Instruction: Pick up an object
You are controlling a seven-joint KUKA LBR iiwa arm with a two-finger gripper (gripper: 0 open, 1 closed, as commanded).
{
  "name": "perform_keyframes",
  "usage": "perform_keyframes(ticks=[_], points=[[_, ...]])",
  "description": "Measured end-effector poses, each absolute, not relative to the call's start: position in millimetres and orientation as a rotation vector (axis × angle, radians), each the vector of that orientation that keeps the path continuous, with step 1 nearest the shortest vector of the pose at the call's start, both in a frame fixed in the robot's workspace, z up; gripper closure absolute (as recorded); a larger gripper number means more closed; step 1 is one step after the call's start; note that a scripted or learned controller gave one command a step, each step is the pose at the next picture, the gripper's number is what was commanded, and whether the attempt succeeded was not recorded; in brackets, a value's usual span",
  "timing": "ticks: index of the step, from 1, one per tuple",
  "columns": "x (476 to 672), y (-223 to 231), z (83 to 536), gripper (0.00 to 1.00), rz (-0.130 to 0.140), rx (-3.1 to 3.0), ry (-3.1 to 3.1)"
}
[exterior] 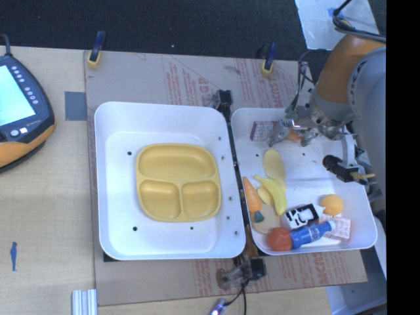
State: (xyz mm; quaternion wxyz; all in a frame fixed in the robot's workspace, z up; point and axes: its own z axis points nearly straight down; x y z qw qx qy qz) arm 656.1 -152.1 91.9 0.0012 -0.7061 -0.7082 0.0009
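The right white bin (367, 241) holds several toy foods. A pale yellow oblong piece (274, 163) lies near its middle. Below it are a banana (276, 193), a carrot (251, 195), an orange fruit (332, 205), a red tomato (279, 239) and a blue bottle (308, 233). A small checkered packet (260, 131) lies at the far left corner. My gripper (295, 130) hangs low over the bin's far end, just right of that packet and above the pale piece. A bit of orange colour shows under it, too small to identify.
The left white bin (111, 176) holds a yellow divided plate (178, 181). A black-and-white item (300, 214) and a pinkish packet (342, 228) crowd the right bin's near end. A teach pendant (20, 110) lies at the bench's left. Clamps (96, 50) hold the board's far edge.
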Motion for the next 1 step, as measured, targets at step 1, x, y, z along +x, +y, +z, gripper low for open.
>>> perform_keyframes(ticks=[1], points=[[544.8, -99.8, 91.3, 0.0, 0.006, -2.212, -2.225]])
